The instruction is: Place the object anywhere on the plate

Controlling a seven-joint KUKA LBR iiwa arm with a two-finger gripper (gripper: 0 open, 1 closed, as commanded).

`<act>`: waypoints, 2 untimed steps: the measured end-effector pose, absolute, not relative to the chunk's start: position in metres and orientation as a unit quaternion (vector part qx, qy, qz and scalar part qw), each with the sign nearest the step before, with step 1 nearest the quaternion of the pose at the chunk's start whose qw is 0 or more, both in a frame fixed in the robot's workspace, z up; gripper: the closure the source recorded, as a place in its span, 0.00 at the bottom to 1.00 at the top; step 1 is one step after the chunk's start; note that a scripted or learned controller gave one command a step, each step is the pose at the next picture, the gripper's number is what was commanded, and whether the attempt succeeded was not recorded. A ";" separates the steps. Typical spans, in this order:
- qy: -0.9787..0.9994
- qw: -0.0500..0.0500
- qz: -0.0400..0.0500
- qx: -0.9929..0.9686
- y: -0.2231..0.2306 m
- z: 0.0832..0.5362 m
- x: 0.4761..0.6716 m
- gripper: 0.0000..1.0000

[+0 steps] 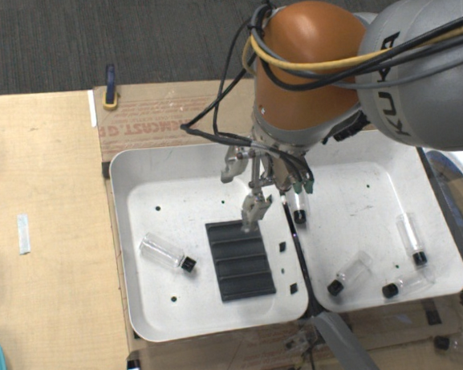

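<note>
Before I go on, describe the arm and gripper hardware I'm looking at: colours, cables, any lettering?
The arm is grey with black KUKA lettering on its side, ending in a rounded orange band above the wrist. Yellow and black cables loop over the orange section and trail down to the left. Below hangs a small silver-metal gripper with dark fittings and thin wires.

My claw [259,206] hangs over the left bin [146,308], above the rear edge of the plate [240,260]. One vial [166,253] lies left of that plate; three vials [410,239] lie in the right bin [453,277]
</note>
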State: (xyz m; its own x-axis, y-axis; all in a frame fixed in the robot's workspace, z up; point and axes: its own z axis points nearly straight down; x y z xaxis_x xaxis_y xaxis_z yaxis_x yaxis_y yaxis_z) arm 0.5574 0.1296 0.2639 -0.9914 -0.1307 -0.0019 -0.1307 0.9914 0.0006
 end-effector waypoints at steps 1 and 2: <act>0.998 0.002 0.001 -0.063 0.129 0.273 0.559 1.00; 0.998 0.002 0.001 -0.063 0.128 0.273 0.559 0.00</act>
